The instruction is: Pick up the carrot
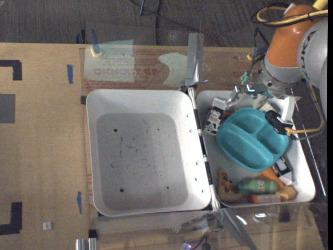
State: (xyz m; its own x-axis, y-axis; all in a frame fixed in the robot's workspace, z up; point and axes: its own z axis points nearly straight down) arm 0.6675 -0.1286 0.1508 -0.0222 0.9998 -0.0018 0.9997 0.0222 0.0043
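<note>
Two bins: side by side.
Claw [248, 91]: above right bin [308, 184], grip state not discernible.
Carrot [271, 176]: below claw, partly under teal plate [251, 138].
Bottle [258, 185]: beside carrot.

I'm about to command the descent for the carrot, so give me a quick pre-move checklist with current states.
1. Carrot located in right bin: ok.
2. Carrot fully exposed: not ok, teal plate overlaps its upper end.
3. Room around carrot: not ok, green bottle lies close beside it.
4. Gripper above carrot: not ok, it sits at the bin's far edge.
5. Finger state: cannot tell.
</note>
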